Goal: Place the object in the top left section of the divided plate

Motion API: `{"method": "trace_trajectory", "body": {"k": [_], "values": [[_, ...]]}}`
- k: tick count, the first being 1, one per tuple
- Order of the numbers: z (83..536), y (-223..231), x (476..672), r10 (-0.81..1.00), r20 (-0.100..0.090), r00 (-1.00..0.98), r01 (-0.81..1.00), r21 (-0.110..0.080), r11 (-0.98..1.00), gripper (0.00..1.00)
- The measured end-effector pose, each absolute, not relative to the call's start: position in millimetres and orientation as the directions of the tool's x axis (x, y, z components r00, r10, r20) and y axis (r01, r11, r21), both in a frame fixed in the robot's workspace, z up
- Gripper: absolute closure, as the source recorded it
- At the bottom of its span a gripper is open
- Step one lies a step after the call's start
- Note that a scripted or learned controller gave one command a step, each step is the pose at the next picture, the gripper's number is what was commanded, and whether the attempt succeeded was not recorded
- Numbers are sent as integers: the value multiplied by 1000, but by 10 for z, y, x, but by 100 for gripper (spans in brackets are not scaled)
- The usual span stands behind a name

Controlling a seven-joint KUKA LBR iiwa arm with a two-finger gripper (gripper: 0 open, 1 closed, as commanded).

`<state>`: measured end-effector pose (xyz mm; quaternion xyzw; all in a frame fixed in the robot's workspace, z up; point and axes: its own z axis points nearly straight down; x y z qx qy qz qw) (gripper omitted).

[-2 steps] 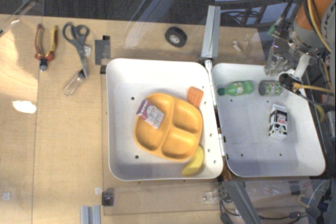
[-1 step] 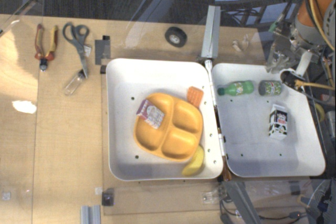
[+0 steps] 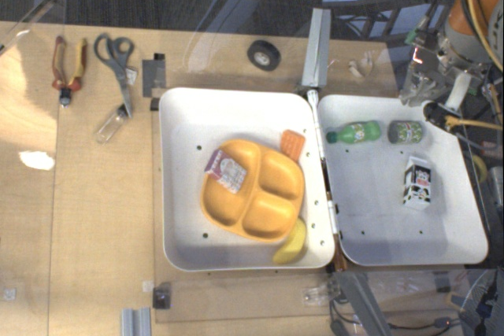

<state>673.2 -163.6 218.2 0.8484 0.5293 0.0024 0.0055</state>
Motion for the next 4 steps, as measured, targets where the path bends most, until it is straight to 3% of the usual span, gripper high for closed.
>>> {"method": "trace_trajectory", "body": {"k": [2,3,4], "values": [[2408,-1608,6755,904,-2,428,904,19,-428,100],[1904,-1755,6688,890,0,456,890,1,-456,100],[2023,-1739,6704,892,1,451,892,5,-451,100]]}}
